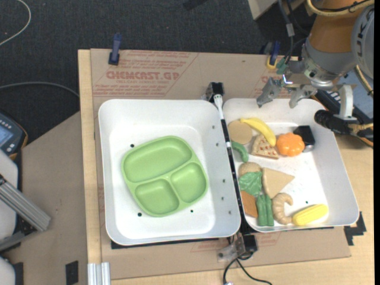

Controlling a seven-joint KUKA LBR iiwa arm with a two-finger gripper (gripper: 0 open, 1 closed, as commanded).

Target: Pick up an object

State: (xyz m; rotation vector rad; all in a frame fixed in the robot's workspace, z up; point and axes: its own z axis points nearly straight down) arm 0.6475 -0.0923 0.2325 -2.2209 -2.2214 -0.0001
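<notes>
The toy food is lying in the right bin (341,183): a yellow banana (261,129), an orange pumpkin (290,145), a waffle piece (263,148), green beans (263,209), a shrimp (282,205) and a corn cob (310,214). The gripper (284,95) is hanging over the back rim of that bin with its two fingers spread apart, grasping nothing. A green divided plate (164,175) is sitting in the left bin (113,123). Red writing on the cardboard (142,70) behind the bins is reading "CHEMCAST".
</notes>
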